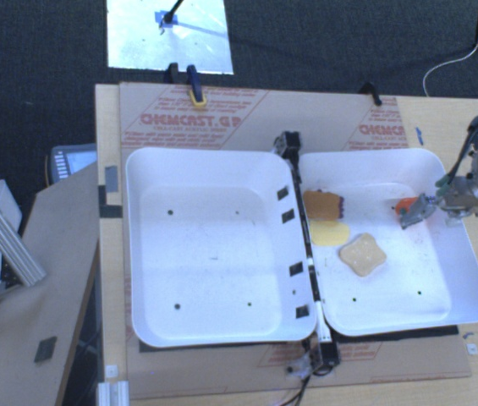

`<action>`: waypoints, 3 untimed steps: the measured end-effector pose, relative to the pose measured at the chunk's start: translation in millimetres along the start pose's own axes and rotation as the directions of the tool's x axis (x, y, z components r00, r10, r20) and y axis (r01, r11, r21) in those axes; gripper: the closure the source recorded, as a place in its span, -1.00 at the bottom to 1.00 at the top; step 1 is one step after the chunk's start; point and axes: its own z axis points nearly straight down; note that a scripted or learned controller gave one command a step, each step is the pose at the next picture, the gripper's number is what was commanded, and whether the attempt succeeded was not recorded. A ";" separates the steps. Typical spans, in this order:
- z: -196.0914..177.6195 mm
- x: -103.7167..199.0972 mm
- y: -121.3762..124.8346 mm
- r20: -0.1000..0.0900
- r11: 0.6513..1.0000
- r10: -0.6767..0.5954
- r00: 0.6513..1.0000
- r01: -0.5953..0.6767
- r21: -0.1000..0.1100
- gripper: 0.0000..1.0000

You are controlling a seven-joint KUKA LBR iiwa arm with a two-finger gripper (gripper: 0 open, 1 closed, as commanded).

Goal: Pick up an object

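A yellow-tipped clamp (195, 85) grips the cardboard sheet (222, 117) below a metal plate (169, 24).

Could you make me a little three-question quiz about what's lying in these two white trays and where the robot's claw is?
1. True or false: the beige toast-shaped piece lies in the right bin.
2. Which thing sits closest to the gripper? A) the small orange piece B) the yellow flat piece C) the brown piece
3. Fill in: the brown piece rests beside the divider between the bins, directly above the ______ flat piece as the camera sees it.

Key
1. True.
2. A. The small orange piece lies right at the gripper's tip; whether it is gripped cannot be told.
3. Yellow.
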 end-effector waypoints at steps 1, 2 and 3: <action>-11.1 -0.1 1.0 0.001 1.000 -0.003 1.000 0.003 -0.003 1.00; -92.6 84.0 -16.2 -0.002 1.000 -0.010 1.000 0.010 -0.008 1.00; -119.8 182.6 -59.5 -0.004 1.000 -0.012 1.000 0.012 -0.003 1.00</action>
